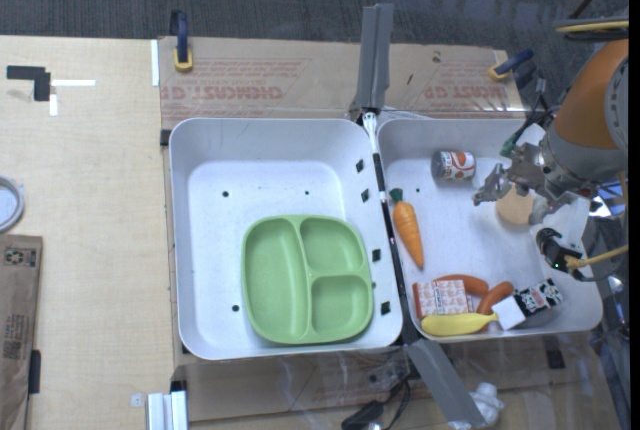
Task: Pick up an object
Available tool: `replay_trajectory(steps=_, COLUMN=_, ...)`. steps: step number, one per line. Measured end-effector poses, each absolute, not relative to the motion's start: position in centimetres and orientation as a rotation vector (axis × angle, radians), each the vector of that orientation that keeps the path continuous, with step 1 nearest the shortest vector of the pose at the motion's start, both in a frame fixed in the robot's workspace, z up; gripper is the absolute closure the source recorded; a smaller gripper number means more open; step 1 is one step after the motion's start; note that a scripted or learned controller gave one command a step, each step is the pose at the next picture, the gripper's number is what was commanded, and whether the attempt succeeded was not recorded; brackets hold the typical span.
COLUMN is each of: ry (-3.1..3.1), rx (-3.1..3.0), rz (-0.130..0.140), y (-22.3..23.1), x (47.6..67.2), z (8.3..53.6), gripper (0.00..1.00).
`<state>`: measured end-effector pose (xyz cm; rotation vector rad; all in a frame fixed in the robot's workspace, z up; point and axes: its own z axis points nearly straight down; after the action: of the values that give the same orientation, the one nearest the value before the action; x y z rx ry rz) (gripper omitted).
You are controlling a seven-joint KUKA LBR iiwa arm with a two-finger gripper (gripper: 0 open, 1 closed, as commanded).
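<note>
My gripper hangs over the right side of the right bin, directly over a pale beige rounded object that shows just below it. Left of it lies a small red-and-white can on its side. An orange carrot lies near the bin's left wall. Along the front wall sit a red-patterned packet, a red sausage, a yellow banana and a black-and-white carton.
The left bin holds a green divided plate. A grey divider post stands behind the two bins. Cardboard and clamps lie behind them. The arm's orange band sits at the right edge.
</note>
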<state>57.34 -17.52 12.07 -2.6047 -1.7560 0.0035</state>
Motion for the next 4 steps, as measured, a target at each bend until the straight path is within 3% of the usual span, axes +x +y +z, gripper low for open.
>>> replay_trajectory(steps=1, ry=-1.762, rx=-2.563, rz=0.071, y=-14.6, x=64.7, z=10.1, gripper=0.00)
replay_trajectory(steps=2, ry=-1.649, rx=-2.676, rz=0.002, y=-20.8, x=65.9, z=14.4, gripper=0.00)
replay_trajectory(steps=3, ry=-1.680, rx=-2.677, rz=-0.026, y=-17.0, x=65.0, z=11.5, gripper=0.00)
replay_trajectory(steps=4, ry=-1.597, rx=-2.718, rz=-0.011, y=-16.3, x=65.1, z=12.1, gripper=0.00)
